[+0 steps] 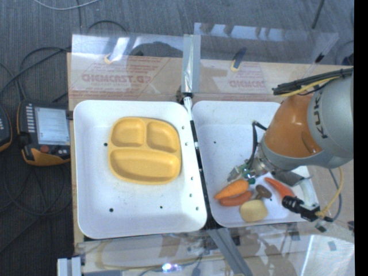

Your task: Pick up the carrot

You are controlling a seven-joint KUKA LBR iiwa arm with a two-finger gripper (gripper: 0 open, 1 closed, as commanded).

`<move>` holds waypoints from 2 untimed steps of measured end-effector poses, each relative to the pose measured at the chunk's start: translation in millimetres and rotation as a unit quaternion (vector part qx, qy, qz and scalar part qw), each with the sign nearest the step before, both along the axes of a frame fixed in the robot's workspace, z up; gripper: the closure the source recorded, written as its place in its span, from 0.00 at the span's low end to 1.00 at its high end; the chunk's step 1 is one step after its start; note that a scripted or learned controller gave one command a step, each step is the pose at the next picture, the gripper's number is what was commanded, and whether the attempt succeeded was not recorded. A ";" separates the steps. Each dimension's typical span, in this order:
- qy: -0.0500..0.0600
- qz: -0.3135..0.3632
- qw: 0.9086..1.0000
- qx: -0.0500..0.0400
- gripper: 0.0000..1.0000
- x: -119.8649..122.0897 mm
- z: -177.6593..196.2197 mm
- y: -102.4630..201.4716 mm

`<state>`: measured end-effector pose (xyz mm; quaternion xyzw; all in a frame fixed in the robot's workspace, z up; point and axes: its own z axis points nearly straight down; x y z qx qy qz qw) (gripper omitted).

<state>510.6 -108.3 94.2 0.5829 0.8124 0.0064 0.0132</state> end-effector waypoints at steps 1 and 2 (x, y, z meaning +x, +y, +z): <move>0.004 0.001 1.000 0.001 0.00 -1.7 -2.2 1.4; 0.002 0.001 1.000 0.002 1.00 0.5 7.7 1.5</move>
